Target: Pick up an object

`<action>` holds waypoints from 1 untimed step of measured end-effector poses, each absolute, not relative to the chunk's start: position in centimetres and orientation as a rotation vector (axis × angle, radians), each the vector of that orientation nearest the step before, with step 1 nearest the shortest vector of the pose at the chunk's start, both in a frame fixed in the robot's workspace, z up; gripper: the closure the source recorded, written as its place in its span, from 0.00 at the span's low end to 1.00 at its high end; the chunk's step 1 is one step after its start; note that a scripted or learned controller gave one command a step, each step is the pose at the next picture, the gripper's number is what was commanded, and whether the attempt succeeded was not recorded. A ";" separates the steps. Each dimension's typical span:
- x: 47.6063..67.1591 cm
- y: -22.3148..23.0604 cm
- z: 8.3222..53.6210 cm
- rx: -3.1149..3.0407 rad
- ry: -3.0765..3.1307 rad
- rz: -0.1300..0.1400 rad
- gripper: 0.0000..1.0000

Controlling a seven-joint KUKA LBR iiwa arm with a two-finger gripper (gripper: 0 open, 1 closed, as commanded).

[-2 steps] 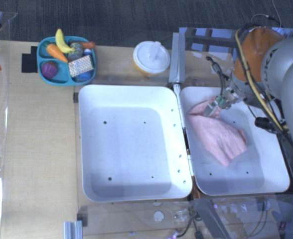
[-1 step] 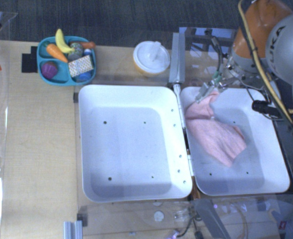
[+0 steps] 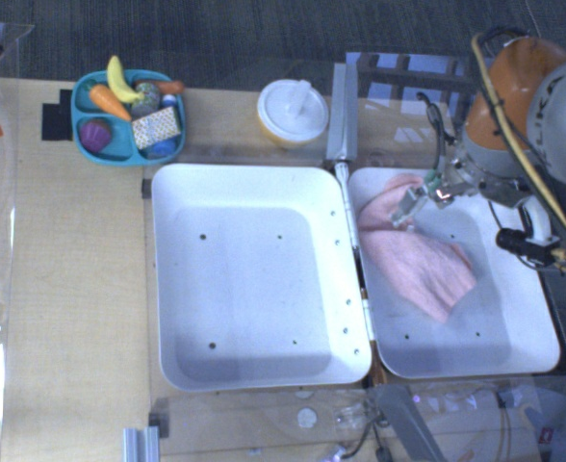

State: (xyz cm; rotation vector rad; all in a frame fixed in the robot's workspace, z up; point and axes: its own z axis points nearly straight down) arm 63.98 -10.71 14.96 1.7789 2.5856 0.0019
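1. Camera view shows us the pink cloth lying in the right bin, gripper at its upper edge; we cannot tell its state.
2. We fear pinching one thin fold, letting the cloth slip free.

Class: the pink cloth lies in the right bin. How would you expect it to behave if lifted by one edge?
The pink cloth lies crumpled in folds, so it is probably floppy and would drape and hang. It looks thin, so likely light. It might drag across the right bin rather than lift all at once.
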 end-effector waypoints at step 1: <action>62.8 -12.5 9.0 1.616 2.680 0.010 0.00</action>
